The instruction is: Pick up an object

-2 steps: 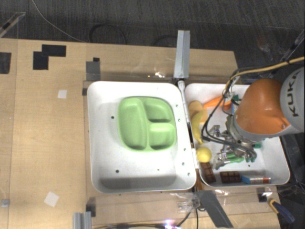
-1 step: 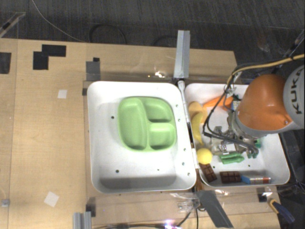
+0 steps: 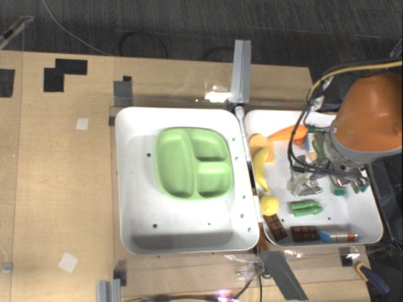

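Right bin [image 3: 371, 228]: the gripper [image 3: 306, 184] hangs just above the green block [image 3: 305, 208] lying near the bin's middle, its finger state not discernible; you should expect a light, stiff, smooth piece, best pinched across its short sides.

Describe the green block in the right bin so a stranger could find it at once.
Look in the right bin, the one crowded with small items. Toward its front half, just right of the round yellow lemon and above the brown chocolate bar, lies the green block. It is the bin's largest green piece, a short flat bar lying on its side.
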Robot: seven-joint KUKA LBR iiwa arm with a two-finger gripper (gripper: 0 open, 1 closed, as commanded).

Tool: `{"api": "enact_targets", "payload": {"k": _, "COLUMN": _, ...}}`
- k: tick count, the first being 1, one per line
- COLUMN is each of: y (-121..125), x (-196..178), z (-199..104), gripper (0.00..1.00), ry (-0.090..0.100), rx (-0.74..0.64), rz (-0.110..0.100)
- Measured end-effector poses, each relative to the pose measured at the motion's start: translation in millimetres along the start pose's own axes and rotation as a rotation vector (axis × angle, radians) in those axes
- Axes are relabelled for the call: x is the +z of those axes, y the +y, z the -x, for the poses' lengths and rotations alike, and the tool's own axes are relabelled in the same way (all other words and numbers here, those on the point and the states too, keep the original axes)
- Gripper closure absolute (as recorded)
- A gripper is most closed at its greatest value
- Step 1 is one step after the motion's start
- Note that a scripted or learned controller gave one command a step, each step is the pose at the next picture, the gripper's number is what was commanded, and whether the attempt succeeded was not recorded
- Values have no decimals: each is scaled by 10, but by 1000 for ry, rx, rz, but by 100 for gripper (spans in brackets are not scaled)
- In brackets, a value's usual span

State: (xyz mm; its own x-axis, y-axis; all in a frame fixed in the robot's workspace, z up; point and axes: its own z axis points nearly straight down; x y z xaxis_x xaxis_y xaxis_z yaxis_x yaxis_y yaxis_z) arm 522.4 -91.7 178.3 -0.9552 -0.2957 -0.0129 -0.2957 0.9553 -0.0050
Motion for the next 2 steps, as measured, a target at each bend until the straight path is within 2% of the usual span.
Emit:
{"api": "enact_targets", "payload": {"k": 1, "y": -856, "x": -7, "z": -91, "gripper": 100, "ry": 5, "rx": -183, "rz": 1}}
{"api": "enact_targets", "payload": {"k": 2, "y": -1110, "x": 197, "z": -252, "gripper": 100, "ry": 5, "rx": -379, "rz": 3}}
